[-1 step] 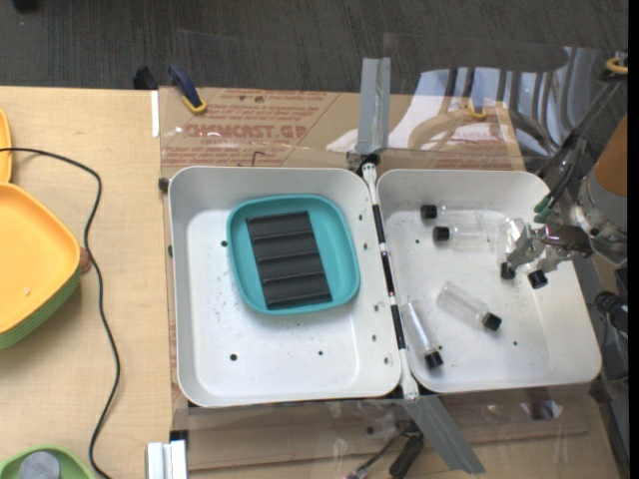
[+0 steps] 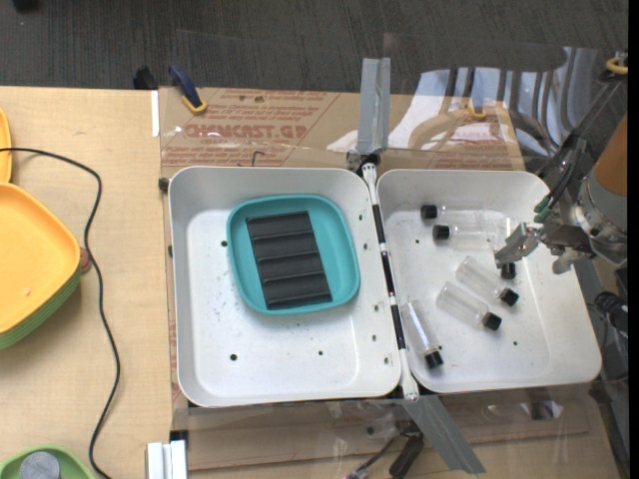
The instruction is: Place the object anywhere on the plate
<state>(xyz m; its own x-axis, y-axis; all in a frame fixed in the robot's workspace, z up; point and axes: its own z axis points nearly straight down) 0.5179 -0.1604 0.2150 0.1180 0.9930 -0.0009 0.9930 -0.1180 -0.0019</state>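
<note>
Vials (image 2: 471,292) clear, black-capped, scattered in right bin (image 2: 559,367), below and left of gripper (image 2: 511,257). Nearest vial just under fingertips, not gripped. Finger spread: cannot tell. Plate (image 2: 344,257) teal, dark ribbed insert, left bin (image 2: 200,357), well left of gripper.

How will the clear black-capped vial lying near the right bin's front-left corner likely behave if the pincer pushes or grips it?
The vial lies on its side and looks cylindrical, so a nudge would probably roll it across the right bin. Its clear, smooth wall suggests it may slip between fingers. It looks empty, so likely light. The pincer sits further back in the bin.
</note>
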